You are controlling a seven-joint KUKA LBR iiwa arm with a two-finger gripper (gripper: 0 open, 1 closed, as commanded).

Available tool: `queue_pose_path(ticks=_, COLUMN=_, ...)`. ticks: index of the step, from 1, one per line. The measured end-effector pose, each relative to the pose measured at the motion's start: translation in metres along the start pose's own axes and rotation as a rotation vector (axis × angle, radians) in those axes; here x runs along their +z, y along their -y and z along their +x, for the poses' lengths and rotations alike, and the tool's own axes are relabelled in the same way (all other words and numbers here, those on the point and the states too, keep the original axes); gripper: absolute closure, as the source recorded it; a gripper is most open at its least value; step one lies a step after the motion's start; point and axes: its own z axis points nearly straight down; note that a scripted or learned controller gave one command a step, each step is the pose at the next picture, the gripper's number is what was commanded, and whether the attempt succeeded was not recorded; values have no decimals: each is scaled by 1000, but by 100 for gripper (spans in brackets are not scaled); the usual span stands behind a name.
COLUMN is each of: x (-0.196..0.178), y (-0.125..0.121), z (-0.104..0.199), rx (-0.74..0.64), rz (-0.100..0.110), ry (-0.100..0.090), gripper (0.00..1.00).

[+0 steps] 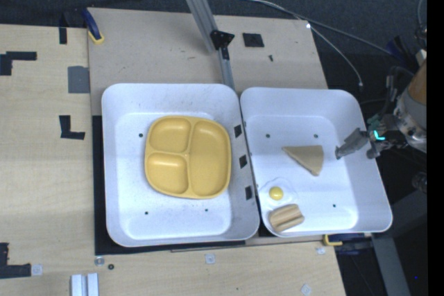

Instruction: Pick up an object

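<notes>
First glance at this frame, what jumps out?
The yellow divided plate in the middle of the left bin grabs the eye first. The right bin holds a tan wedge near its centre, with a small yellow round piece and a tan bread-like roll toward its front left corner. The gripper hangs over that bin's right rim, beside the wedge.

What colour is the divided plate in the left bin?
Yellow: the plate shows plainly in the camera view.
</notes>
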Motion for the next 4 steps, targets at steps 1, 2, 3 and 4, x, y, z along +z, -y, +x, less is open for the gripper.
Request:
queue_pose_path(ticks=1, x=0, y=0, z=0, rx=0, rz=-2, ry=1, gripper=0)
queue_pose_path(ticks=2, x=44, y=-4, z=4, rx=0, rz=2, ry=0, gripper=0)
queue_pose_path(ticks=3, x=108, y=-5, z=2, rx=0, rz=3, ry=-1, gripper=0)
queue_pose_path(ticks=4, x=133, y=-5, z=2, rx=0, rz=-4, ry=3, gripper=0)
